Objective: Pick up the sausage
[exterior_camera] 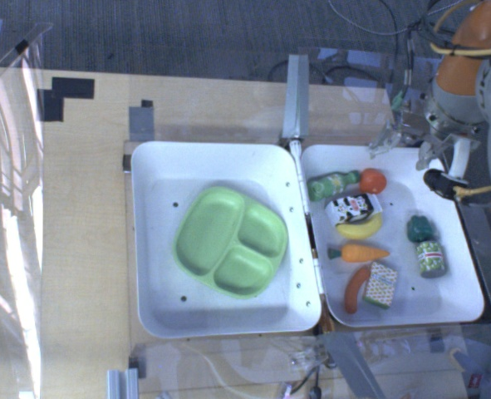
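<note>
The sausage (355, 289) is a small reddish-orange link. It lies slanted near the right bin's front edge, touching a patterned box.

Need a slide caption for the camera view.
Gripper at right bin's far edge; sausage untouched near its front.

Printed labels on the milk carton (350, 209), green can (430, 258) and small box (381, 287), too blurred to read.

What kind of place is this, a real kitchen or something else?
Most likely a robot lab, not a kitchen: a robot arm reaches over two white bins on a bench, loose cables lie behind, and the food, like the sausage, looks like toys.
</note>
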Motion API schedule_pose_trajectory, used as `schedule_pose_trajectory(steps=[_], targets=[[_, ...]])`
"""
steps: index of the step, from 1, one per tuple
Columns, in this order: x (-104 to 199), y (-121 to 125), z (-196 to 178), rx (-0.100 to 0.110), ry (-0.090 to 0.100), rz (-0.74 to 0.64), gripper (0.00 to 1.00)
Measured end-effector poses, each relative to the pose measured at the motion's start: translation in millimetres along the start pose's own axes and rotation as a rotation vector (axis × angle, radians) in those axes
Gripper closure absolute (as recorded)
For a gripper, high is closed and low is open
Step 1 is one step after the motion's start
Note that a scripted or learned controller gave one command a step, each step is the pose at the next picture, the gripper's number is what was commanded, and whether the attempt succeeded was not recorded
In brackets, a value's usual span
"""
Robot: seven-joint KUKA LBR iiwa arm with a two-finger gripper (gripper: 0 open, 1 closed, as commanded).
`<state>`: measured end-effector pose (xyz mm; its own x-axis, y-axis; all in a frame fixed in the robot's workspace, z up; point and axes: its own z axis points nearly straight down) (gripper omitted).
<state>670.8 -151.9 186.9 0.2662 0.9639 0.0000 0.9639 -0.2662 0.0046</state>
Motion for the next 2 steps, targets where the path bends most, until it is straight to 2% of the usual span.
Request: schedule_pose_trajectory(steps=[1, 2], targets=[[0.6, -62.1, 98.9, -0.001, 0.002, -0.128, 0.00], [-41.7, 11.5, 100.9, 0.004, 0.004, -0.201, 0.00]])
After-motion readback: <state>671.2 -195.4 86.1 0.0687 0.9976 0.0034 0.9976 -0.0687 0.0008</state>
